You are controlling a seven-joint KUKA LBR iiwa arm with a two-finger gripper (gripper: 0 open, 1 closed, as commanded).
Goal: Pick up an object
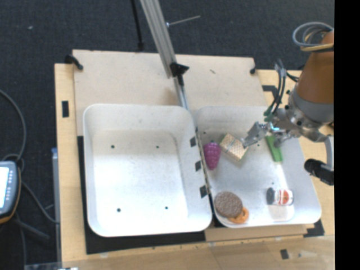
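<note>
Over the right bin, the gripper hangs just beside a tan block; whether its jaws are wide or narrow cannot be told. Nearby lie a purple object, a green piece and a brown disc.

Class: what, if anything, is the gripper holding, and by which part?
Nothing visibly. The gripper hangs beside the tan block in the right bin, with nothing between its fingers.
</note>
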